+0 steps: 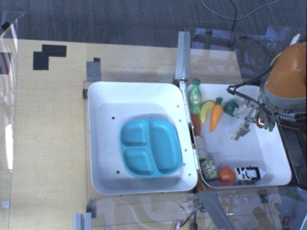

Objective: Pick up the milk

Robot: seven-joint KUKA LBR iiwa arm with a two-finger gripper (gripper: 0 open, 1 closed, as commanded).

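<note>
Item: a small black-and-white milk carton [249, 173], lying flat near the front edge of the right-hand shallow white bin [283, 169], just beside a red tomato-like toy [227, 175]. Further back we list an orange toy carrot [215, 117], a yellow banana [206, 110] and a green bottle [194, 97]. The two-finger gripper [241, 132] hangs above bare bin floor, well apart from the carton, its fingers released, grasping nothing. We judge the approach in hand; next, travel forward over the carton and descend.

A pale wooden tabletop [48, 143] is seen; beyond its far edge, dark grey carpet [120, 8] is crossed by a thin cable [230, 6].
</note>
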